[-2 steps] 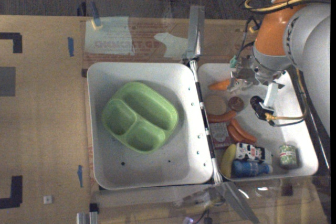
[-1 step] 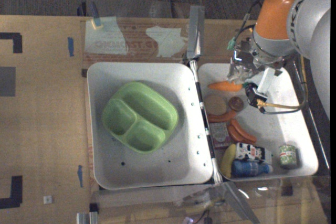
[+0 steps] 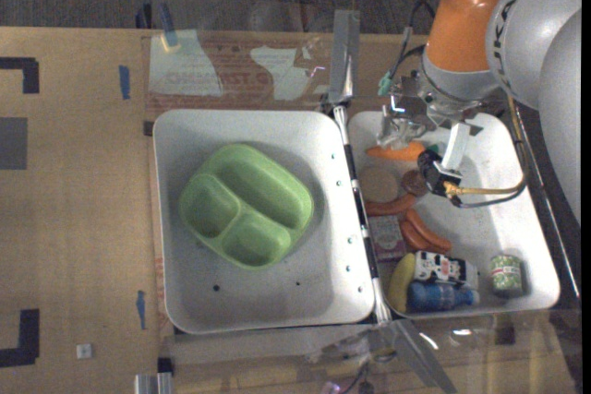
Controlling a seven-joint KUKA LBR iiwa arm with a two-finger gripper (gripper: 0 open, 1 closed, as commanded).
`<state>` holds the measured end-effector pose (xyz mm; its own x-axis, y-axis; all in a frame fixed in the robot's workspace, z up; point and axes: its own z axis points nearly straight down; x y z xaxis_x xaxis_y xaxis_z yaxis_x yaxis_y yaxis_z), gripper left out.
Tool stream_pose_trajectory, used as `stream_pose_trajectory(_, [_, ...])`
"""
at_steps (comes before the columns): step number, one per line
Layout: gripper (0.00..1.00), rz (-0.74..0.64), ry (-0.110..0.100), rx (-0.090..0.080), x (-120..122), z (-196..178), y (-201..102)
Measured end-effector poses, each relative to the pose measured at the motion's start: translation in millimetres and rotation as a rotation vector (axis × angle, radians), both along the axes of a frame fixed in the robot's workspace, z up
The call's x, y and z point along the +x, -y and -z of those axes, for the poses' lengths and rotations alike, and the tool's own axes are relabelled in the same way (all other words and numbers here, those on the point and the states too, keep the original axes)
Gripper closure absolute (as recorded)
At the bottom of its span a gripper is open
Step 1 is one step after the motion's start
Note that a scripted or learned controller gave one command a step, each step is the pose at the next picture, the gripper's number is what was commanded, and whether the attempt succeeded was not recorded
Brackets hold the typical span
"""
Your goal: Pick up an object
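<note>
My gripper (image 3: 403, 132) hangs over the far left part of the right bin (image 3: 531, 226). Directly under it lies an orange carrot-like piece (image 3: 399, 153), partly covered by the gripper. Just in front of that sit a brown disc (image 3: 377, 183) and a reddish sausage (image 3: 423, 232). Along the bin's near side lie a yellow banana (image 3: 402, 280), a blue bottle (image 3: 440, 296), a black-and-white toy (image 3: 438, 267) and a small green can (image 3: 506, 273).
The left bin (image 3: 185, 291) holds a green divided plate (image 3: 246, 204). A metal divider (image 3: 343, 60) and the bin walls run between the two bins. A yellow-tipped cable (image 3: 480, 192) loops from the wrist over the right bin. The arm's grey body covers the right bin's far right corner.
</note>
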<state>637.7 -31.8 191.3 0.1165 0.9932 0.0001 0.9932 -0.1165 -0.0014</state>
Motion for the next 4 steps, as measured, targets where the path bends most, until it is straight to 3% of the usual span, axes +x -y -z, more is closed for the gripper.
stream_pose_trajectory(1, [1.0, -0.051, 0.002, -0.001, 5, 6, 23])
stream_pose_trajectory(2, [0.0, -0.051, 0.002, -0.001, 5, 6, 23])
stream_pose_trajectory(3, [0.0, -0.15, 0.005, -0.002, -29, -127, 81])
stream_pose_trajectory(4, [0.0, -0.234, 0.002, 0.0, 30, 1, 65])
